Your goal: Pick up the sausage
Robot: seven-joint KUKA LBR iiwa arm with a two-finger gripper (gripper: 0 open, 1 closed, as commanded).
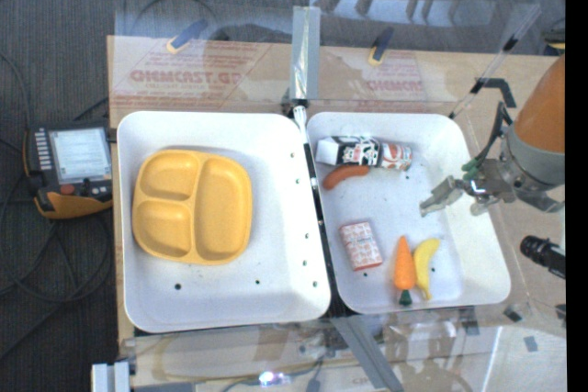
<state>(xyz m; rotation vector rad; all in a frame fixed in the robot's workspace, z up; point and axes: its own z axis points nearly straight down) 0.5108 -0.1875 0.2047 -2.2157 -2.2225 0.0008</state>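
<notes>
From the camera view we see the sausage (344,175) lying in the right bin (478,285), near its upper left corner, just below a small cow-patterned milk carton (363,151) and close to touching it. Lower in the same bin sit a pink wrapped packet (360,245), a carrot (403,269) and a banana (424,265), the last two side by side. The left bin (220,308) holds a yellow divided plate (193,205). Our gripper (450,195) hangs over the right side of the right bin, well apart from the sausage; the jaws look spread and have hold of nothing. We judge the task hardly begun: the reach across to the sausage, the descent, the closing and the lift are all left.
</notes>
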